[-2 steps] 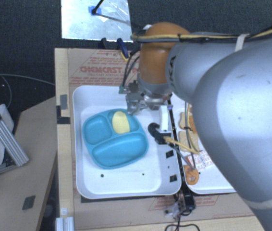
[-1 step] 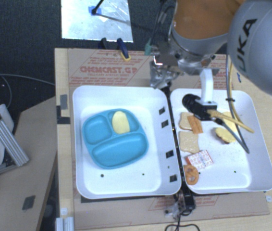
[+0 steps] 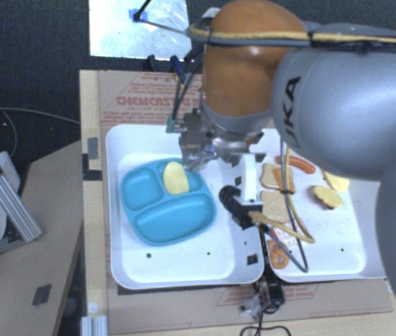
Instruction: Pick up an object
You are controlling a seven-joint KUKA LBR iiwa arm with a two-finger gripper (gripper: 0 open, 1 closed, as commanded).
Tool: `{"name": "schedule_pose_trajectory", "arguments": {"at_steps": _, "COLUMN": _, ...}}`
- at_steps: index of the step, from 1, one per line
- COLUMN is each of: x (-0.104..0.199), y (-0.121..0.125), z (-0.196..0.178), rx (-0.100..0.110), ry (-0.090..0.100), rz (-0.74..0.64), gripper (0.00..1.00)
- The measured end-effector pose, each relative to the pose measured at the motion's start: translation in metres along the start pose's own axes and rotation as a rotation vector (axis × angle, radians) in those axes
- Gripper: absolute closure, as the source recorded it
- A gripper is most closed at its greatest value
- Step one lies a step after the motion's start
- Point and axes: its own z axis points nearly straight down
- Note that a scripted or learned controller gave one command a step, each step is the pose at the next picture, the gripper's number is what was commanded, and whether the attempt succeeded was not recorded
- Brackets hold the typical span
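Hovering hand [image 3: 196, 158] — seemingly above lemon [image 3: 176, 178]

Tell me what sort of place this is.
Probably a robot lab test bench: a grey arm reaches over two white bins, one holding a blue divided plate, the other toy food, with loose cables about.

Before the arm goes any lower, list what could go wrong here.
1. The gripper hangs at the upper rim of the blue divided plate, beside the yellow item. A descent may strike the rim and tip or shove the plate.
2. The yellow item looks rounded and smooth, so it may slip or roll away in its compartment.
3. The arm hides much of the right bin, so the food there is hard to check.
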Motion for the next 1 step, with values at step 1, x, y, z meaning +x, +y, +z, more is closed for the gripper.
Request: {"name": "schedule_pose_trajectory", "arguments": {"at_steps": 1, "x": -0.0432, "y": -0.0200, "z": 0.0415, "rx": -0.002, "ry": -0.002, "rz": 0.012, "gripper": 1.00}}
